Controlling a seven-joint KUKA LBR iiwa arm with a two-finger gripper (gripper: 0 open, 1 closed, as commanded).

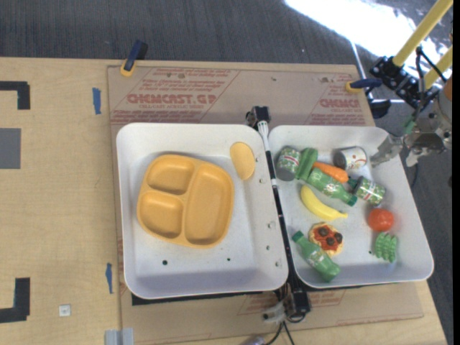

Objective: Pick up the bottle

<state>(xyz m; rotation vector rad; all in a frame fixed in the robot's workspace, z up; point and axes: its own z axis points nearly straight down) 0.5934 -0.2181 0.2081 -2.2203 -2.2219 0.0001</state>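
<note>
**Gripper at the right bin's far right corner, two bottles lying inside**

The gripper [394,152] hangs at the far right corner of the right bin [420,254], over its rim, and I cannot tell from here whether its fingers are apart or together. Nothing shows between them.

Just beside it, inside that corner, lies one small white can [350,157]. Next come the bottles, and I count two: one green bottle [325,182] lying slantwise across the far half of the bin, and a second green bottle [315,255] near the bin's near left corner. Touching the first bottle are one orange carrot [331,170] and, at its right end, one small green can [369,191] (the label is too blurred to read). A bigger green can [289,161] sits by the far left corner.

One banana [320,203] lies mid-bin, one pizza slice [327,237] beside the second bottle, one red tomato [381,219] and one green knobbly toy [385,246] along the right edge.

The left bin [132,214] carries one yellow divided plate [186,200] and one yellow oval piece [243,159] near its far right corner.
</note>
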